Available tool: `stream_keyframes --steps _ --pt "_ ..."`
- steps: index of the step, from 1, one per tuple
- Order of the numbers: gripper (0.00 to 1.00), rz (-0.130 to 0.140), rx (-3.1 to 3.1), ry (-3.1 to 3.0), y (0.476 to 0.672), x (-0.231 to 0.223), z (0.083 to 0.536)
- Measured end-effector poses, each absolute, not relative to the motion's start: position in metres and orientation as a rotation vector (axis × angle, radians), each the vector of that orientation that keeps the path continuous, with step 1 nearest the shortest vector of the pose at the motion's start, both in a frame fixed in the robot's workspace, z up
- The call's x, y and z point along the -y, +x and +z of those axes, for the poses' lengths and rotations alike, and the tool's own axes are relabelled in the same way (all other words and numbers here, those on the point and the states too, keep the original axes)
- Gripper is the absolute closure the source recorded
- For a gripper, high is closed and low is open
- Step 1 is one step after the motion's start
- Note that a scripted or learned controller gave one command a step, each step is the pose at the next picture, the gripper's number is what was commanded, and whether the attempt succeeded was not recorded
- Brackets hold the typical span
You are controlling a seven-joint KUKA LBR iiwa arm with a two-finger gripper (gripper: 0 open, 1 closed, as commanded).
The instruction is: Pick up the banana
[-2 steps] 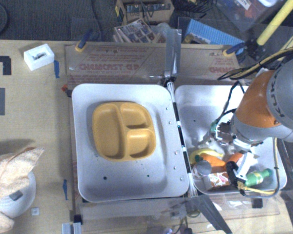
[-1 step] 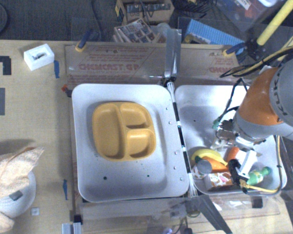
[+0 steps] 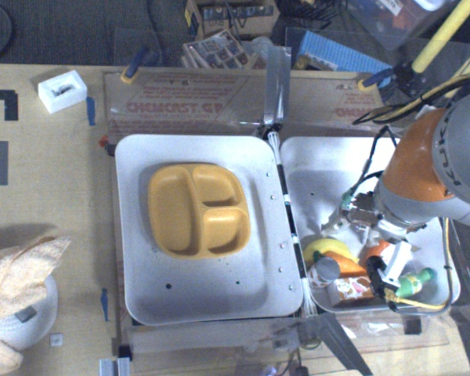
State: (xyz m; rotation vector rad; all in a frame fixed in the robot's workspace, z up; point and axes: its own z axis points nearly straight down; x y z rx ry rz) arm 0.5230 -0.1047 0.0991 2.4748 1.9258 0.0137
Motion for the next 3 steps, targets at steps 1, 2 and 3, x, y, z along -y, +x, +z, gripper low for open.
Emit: stream_keyframes --steps 1,2,3 --pt "0.00 0.015 -1.712 2.625 0.483 0.095 0.088" --pt "1.00 0.020 -1.704 2.627 0.484 0.098 0.099" --pt "1.00 -0.001 -1.851 2.538 0.484 0.132 0.233"
